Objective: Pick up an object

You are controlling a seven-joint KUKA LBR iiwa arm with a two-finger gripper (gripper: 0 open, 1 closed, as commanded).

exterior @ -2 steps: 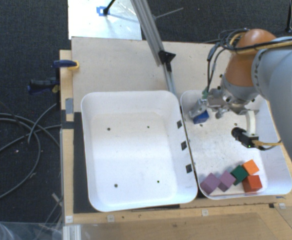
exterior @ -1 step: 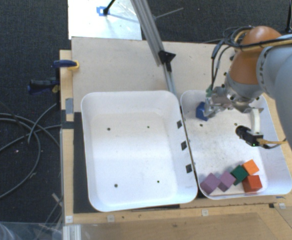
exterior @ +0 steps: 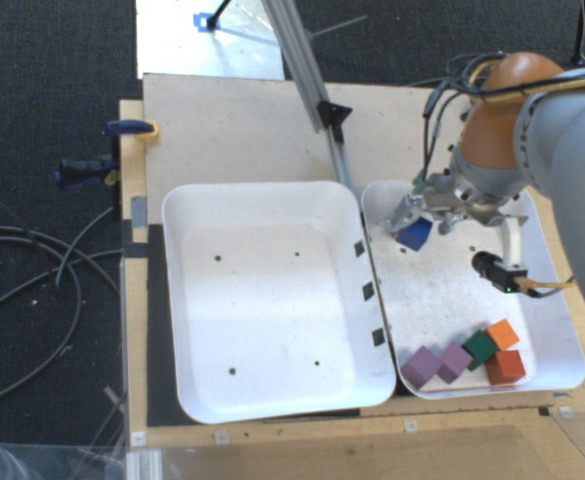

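My gripper (exterior: 420,223) hangs over the far left corner of the right bin (exterior: 562,368), under the orange wrist band. A small blue block (exterior: 413,234) sits tilted between its two grey fingertips, and the fingers are shut on it. Along the right bin's near edge lie two purple blocks (exterior: 421,365) (exterior: 453,361), a green block (exterior: 481,349), an orange block (exterior: 503,334) and a red block (exterior: 505,367), all well apart from the gripper.
The left bin (exterior: 187,298) stands beside the right one, their walls meeting at a ridge with black clips (exterior: 369,290). A black connector on a cable (exterior: 494,270) hangs over the right bin. A slanted metal pole (exterior: 307,63) crosses the back.
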